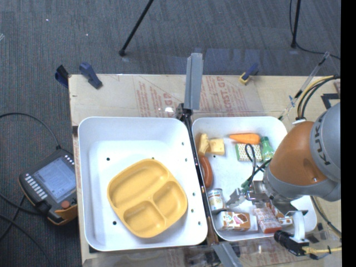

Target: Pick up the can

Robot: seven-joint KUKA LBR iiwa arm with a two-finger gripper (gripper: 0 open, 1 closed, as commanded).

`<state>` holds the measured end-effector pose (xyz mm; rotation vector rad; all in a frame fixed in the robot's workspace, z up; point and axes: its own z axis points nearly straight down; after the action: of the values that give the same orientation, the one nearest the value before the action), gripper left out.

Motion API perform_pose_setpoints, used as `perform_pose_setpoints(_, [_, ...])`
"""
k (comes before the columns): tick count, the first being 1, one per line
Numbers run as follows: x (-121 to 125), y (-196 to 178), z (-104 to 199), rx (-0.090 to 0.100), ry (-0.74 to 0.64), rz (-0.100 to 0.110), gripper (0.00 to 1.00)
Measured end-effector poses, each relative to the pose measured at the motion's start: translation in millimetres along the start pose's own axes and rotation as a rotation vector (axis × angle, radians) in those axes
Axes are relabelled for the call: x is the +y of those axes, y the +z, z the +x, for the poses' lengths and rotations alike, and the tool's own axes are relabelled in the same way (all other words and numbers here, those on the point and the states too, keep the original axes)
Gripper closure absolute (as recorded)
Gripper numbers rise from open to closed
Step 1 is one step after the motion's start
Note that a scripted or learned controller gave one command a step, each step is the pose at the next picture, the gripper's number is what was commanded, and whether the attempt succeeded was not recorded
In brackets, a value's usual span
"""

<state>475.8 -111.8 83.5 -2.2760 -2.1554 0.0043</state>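
While the can [215, 199] stands against the right bin's [276, 122] left wall, I see bare floor between it and the pincer [240, 196]; whether that pincer is parted, I cannot tell.

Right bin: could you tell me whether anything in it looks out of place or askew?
Nothing stands out. The can stands upright by the right bin's left wall, and the carrot and cartons lie flat, unspilled.

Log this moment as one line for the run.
can: upright, right bin | hand: beside can, no grasp | tray: left bin
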Motion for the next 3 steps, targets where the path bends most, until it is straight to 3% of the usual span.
perform_pose_setpoints(1, [6.8,-2.2,-44.3,0.030,-0.062,0.005,0.00])
perform_pose_setpoints(2, [30.8,-3.3,-53.3,0.049,-0.067,0.004,0.00])
perform_pose_setpoints(3, [54.5,-0.4,-93.3,0.003,-0.049,-0.001,0.00])
